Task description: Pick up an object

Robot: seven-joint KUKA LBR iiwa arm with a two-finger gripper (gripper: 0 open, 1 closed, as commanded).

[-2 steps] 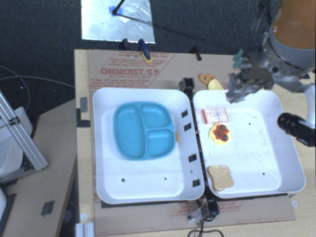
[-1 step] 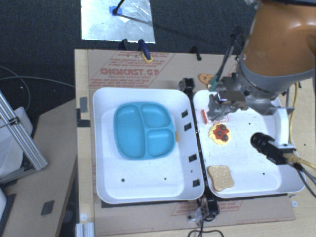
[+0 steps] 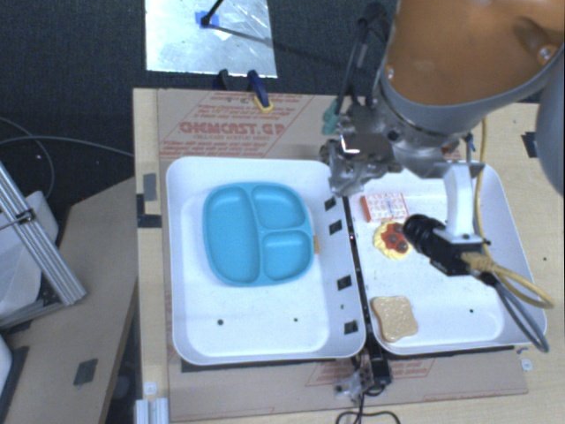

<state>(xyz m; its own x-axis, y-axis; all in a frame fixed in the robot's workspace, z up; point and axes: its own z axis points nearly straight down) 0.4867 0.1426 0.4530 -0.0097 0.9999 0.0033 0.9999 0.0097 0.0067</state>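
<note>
— So, the gripper: are its jaws apart or together?
— I cannot tell; it hangs low over the top left corner of the right bin, by the divider.
— And the objects?
— A red-and-white card just beside it, a pizza slice below that, toast nearer the front edge. A blue divided plate lies in the left bin.

Blue three-compartment plate lies flat in left bin, centred, hollow side up. In right bin: toast slice, tan, flat near front edge; round yellow-and-red toy pizza, flat mid-bin, partly behind black camera housing; red-printed white card, flat just behind pizza.
</note>
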